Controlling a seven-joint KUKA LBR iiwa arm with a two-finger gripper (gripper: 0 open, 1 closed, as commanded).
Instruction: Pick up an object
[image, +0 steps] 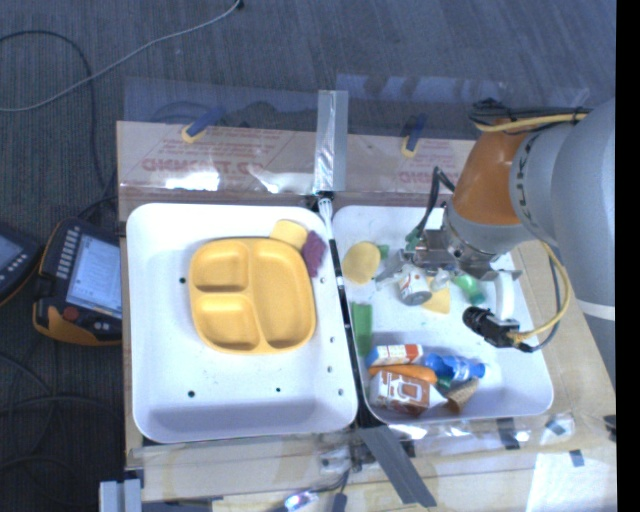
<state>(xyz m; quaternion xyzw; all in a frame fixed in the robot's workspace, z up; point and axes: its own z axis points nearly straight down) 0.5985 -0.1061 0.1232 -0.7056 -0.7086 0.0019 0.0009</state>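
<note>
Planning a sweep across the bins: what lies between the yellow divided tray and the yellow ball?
In the camera view, a purple item and the bins' adjoining rims lie between the yellow divided tray and the yellow ball.

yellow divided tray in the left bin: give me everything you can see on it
The yellow tray looks like moulded plastic, rounded-square, with three compartments. It lies flat and right side up in the left bin, toward the back, turned a little askew. A small yellow object and a purple object sit against its back right corner.
</note>
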